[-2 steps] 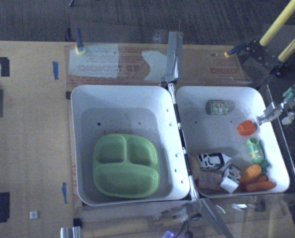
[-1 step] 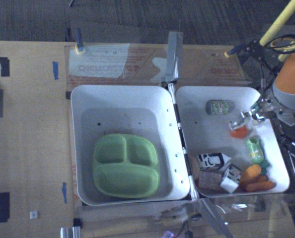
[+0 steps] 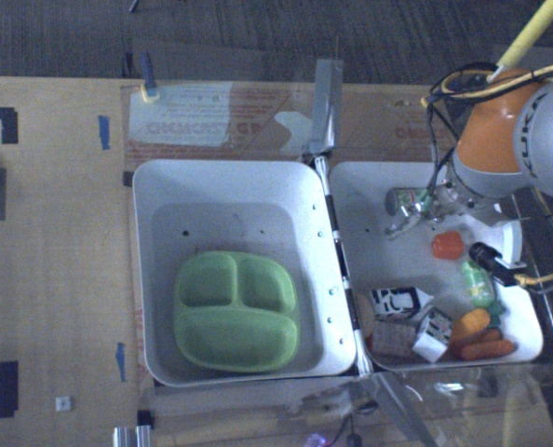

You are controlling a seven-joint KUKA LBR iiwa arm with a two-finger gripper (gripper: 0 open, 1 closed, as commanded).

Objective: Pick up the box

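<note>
Both bins point(image 3: 155, 250) were white. The left one held a green divided plate point(image 3: 236, 310). The right held a black-and-white patterned box point(image 3: 398, 300), orange carrots point(image 3: 481, 335), and a red-orange piece point(image 3: 448, 244). The arm point(image 3: 514, 138) was grey and orange.

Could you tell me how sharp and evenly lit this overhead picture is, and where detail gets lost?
In the camera view, light is soft and even; the green tray casts little shadow in the left bin. The whole view is slightly soft: the small box and the end effector look blurry, and the right bin rim glares pale.
</note>
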